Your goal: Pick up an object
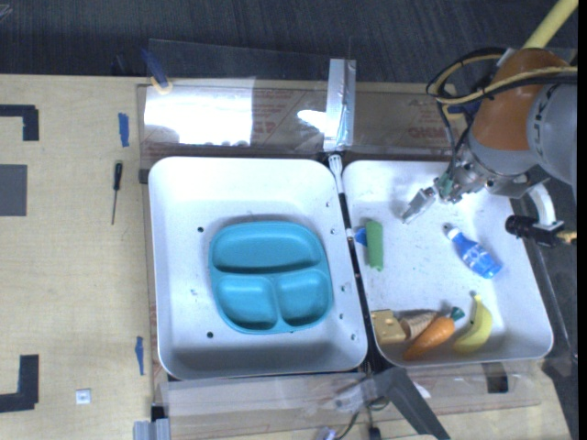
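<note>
Jaws [420, 203] above right bin [537, 333]; green marker [374, 244], bottle [473, 252] nearby

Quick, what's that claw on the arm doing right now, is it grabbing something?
Gripper: hanging over the right bin, nothing seen between its fingers; whether it is open or shut cannot be told.

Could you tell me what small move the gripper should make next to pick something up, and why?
Probably a short shift toward the near-right and then down onto the blue bottle. The gripper hangs in the right bin with nothing between its fingers, and the bottle lies apart from the other things, whereas the carrot and banana crowd together by the near wall.
</note>
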You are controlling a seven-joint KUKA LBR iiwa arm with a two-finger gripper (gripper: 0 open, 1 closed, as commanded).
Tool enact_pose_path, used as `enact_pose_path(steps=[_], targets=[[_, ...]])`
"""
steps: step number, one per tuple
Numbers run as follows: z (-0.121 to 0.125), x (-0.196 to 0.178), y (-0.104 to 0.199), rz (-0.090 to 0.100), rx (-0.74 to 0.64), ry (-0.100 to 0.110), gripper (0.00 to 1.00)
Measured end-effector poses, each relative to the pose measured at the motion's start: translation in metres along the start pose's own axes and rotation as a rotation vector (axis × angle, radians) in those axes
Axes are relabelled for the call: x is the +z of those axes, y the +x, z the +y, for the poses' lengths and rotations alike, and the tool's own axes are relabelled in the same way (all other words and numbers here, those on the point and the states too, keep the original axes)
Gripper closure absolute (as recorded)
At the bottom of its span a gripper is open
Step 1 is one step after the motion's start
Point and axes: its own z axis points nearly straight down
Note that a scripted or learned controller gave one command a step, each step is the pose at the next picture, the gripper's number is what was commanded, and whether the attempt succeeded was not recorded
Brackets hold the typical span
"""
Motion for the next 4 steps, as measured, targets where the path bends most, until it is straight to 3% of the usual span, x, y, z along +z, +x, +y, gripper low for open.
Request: enact_pose_path(steps=[1,2,3,4], targets=[[0.026,0.003,0.047,0.003,0.033,0.008,0.00],[-0.030,0.002,0.020,0.002,0.237,0.006,0.00],[-0.083,-0.062,0.005,0.000,0.346,0.003,0.00],[-0.089,-0.007,-0.011,0.012,0.406,0.000,0.00]])
